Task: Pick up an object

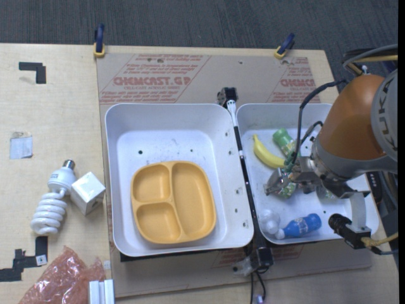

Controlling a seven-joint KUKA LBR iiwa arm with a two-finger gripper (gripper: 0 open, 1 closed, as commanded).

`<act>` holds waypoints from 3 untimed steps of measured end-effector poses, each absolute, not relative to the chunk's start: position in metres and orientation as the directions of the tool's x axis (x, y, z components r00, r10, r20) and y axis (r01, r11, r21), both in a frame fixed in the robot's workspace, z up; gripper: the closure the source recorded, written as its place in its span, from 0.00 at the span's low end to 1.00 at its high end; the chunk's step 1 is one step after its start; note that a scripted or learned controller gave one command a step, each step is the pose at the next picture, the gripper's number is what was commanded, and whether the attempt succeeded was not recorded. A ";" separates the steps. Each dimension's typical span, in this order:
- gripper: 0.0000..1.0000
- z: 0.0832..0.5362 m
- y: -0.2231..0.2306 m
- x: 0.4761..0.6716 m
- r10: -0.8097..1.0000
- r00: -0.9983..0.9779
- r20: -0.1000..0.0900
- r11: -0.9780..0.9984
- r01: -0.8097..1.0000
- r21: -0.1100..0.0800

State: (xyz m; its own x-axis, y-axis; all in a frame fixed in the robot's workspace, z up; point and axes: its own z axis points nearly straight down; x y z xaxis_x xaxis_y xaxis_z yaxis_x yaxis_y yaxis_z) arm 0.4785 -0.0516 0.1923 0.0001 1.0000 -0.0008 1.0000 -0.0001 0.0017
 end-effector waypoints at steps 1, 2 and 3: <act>0.00 0.102 -0.092 0.479 1.000 0.001 0.000 -0.001 1.000 0.000; 1.00 0.112 -0.093 0.481 1.000 0.003 -0.001 -0.003 1.000 0.003; 1.00 0.192 -0.023 0.498 1.000 -0.002 -0.001 0.002 1.000 0.002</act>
State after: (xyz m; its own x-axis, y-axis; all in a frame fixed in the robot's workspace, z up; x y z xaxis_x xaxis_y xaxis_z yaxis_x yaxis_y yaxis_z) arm 0.4983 -0.0226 0.1924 -0.0019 1.0000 -0.0007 1.0000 0.0019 0.0016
